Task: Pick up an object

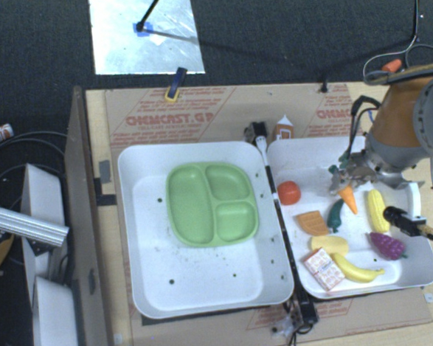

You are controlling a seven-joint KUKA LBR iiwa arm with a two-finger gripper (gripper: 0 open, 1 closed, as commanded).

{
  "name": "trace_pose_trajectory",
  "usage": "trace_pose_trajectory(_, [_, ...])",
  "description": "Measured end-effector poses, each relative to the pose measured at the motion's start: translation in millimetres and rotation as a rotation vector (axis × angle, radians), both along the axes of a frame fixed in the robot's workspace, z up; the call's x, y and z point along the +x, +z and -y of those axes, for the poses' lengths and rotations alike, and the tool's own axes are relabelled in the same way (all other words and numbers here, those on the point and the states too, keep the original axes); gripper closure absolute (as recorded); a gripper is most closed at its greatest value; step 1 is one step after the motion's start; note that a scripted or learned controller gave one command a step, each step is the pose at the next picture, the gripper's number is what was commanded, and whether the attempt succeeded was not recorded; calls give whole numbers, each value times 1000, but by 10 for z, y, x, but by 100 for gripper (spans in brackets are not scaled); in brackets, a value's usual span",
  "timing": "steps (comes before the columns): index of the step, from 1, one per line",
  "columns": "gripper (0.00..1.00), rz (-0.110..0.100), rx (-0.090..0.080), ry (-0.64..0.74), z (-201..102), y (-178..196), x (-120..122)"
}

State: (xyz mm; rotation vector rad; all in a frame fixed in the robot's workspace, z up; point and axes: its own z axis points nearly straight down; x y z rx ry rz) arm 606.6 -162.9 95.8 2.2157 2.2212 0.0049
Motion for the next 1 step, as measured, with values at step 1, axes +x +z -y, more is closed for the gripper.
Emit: trace_pose_trajectory(1, [100, -1, 1, -2, -98, 881, -432])
